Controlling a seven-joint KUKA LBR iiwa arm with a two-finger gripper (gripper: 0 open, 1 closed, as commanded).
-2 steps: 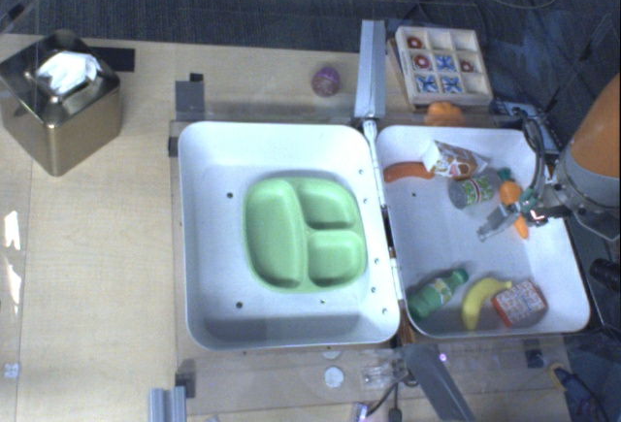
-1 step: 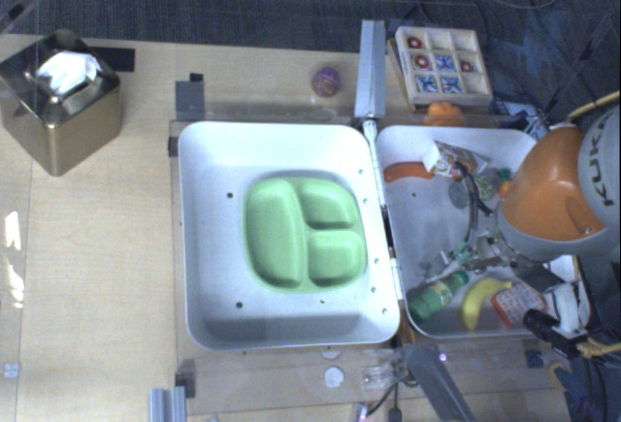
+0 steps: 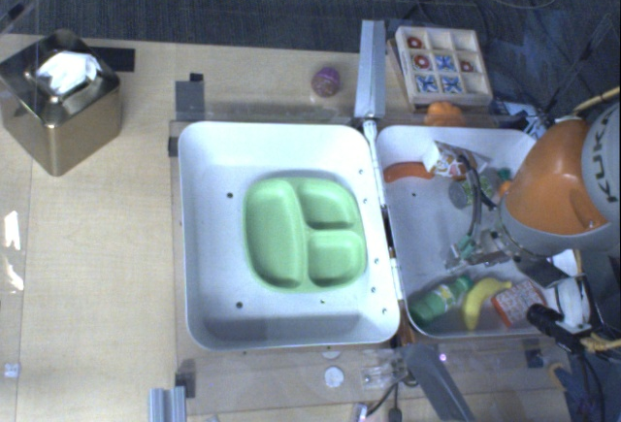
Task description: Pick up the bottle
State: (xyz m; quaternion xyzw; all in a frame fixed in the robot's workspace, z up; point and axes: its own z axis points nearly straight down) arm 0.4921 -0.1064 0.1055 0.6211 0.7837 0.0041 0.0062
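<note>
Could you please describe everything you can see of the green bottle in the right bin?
The green bottle lies on its side in the near left corner of the right bin. It looks like translucent green plastic with a paler label band around its middle. Its right end meets a yellow banana. The gripper hangs above and right of it, not touching it.

A green divided tray [image 3: 305, 233] lay in the left bin [image 3: 209, 158]; a banana [image 3: 482, 298] lay near in the right bin [image 3: 412, 216].

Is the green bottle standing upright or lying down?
Lying down: the green bottle rests on its side in the right bin, beside the banana.
</note>
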